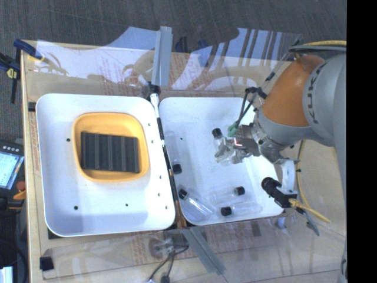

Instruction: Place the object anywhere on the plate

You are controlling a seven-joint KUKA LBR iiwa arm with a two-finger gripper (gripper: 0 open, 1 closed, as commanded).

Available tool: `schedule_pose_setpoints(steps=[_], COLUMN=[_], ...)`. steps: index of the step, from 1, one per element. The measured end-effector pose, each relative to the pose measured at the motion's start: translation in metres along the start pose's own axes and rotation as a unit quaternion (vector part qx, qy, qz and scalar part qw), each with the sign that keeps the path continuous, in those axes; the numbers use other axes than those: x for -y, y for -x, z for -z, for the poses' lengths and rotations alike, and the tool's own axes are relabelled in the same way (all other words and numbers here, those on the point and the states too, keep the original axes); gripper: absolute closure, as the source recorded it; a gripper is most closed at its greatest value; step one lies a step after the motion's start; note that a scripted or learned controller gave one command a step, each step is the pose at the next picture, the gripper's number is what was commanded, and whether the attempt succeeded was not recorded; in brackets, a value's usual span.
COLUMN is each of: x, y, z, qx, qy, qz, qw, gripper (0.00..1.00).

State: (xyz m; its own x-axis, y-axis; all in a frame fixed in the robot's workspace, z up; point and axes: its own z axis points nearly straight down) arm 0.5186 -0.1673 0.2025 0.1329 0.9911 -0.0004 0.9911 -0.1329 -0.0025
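Sitting on a tan bench [88, 69], two white bins [53, 158] above dark carpet [88, 10].

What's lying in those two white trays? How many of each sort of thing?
yellow plate: 1
dark ridged insert on the plate: 1
clear vials with black caps: 5, as far as the caps can be made out
Total: 7
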Motion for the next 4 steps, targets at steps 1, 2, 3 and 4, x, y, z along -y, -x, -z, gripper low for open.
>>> schedule_pose_setpoints(steps=[1, 2, 3, 4], x=[-0.023, -0.032, -0.055, -0.055], y=[-0.026, -0.073, -0.112, -0.112], z=[0.021, 0.014, 0.028, 0.028], qx=[0.000, -0.001, 0.001, 0.001], qy=[0.000, -0.001, 0.002, 0.002], qz=[0.130, 0.192, 0.303, 0.303], qw=[0.9915, 0.9814, 0.9530, 0.9530], gripper=[1.00, 1.00, 1.00, 0.00])
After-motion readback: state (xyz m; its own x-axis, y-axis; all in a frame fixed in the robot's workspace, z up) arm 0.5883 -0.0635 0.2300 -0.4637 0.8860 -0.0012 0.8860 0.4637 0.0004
